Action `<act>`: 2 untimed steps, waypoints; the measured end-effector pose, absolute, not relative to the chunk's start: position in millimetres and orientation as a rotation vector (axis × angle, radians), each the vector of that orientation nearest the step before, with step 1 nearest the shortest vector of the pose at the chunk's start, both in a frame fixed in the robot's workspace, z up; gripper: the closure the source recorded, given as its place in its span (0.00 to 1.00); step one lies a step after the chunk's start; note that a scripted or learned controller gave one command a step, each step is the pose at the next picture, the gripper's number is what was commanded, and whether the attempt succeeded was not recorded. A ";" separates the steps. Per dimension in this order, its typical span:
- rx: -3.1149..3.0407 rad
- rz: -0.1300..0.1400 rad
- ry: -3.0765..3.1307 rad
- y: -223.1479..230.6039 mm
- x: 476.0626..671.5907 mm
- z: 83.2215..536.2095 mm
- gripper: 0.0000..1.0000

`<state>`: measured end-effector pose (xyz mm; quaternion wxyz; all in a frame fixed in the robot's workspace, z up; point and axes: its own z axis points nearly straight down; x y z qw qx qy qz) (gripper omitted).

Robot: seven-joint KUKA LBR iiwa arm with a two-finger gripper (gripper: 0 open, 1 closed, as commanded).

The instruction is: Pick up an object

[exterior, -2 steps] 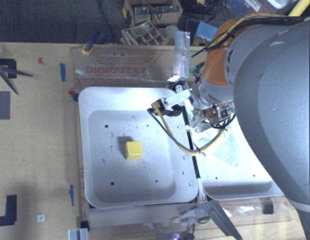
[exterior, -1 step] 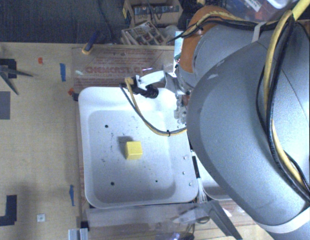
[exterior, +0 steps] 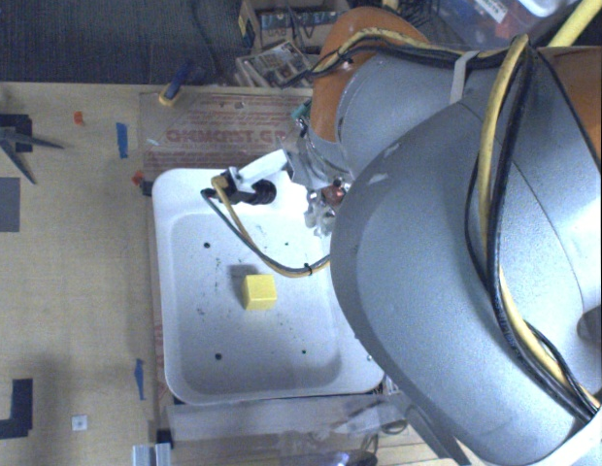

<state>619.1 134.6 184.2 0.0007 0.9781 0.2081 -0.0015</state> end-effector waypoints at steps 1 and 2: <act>3.124 -0.004 0.311 60.2 612.9 244.9 1.00; 3.062 -0.016 0.711 57.7 522.0 180.5 1.00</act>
